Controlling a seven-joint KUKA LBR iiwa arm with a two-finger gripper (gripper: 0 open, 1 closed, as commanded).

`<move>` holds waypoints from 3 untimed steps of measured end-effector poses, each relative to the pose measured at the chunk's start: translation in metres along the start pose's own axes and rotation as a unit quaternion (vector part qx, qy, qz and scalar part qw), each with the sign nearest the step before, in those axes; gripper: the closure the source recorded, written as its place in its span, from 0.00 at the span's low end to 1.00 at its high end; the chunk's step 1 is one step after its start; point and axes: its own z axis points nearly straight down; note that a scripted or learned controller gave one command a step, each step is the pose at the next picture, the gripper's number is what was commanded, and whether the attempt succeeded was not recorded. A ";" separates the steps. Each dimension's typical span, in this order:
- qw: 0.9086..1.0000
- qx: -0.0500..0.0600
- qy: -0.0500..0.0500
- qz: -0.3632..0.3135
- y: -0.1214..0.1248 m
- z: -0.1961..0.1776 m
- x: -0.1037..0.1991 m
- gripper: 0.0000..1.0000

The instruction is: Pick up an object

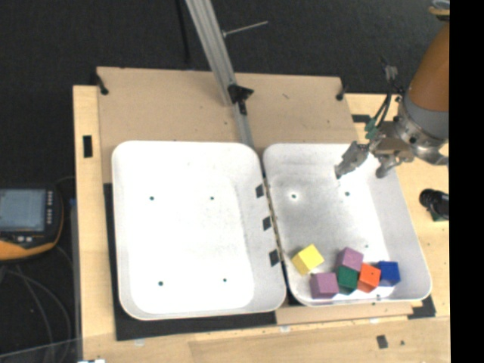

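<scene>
Hovering end effector (366,161) spread open, small coloured cubes (349,269) clustered, right bin (318,203).

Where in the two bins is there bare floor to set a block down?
The left bin offers bare floor wall to wall. The right bin is free from its far wall to mid-floor, under the open gripper. Its near end is crowded: yellow block, purple, green, orange, blue blocks.

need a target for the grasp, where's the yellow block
In the right bin, near its front-left corner: the yellow block sits apart, left of the purple block.
</scene>
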 end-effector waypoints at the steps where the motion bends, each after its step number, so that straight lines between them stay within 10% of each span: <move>1: 1.000 -0.001 0.000 -0.003 0.024 -0.009 0.016 0.00; 2: 1.000 -0.001 -0.001 0.000 0.002 -0.045 0.000 0.00; 3: 1.000 0.004 0.000 -0.003 0.051 0.091 0.006 0.00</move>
